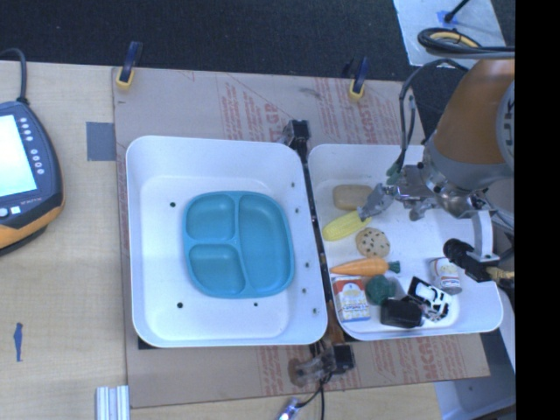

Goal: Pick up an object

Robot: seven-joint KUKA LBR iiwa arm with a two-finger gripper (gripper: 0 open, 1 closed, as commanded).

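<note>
Gripper (378,201) in right bin (490,322), fingers apart, nothing betw them. Potato (351,196) just left of it; corn (344,227) and cookie (372,241) just below.

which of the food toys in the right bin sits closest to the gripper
The tan potato-shaped toy, at the far end of the right bin, just left of the gripper. The yellow corn, cookie and carrot lie further off.

Glossy white plastic bins (219,151), smooth blue plastic plate (238,243), matt brown cardboard underlay (227,103).
</note>
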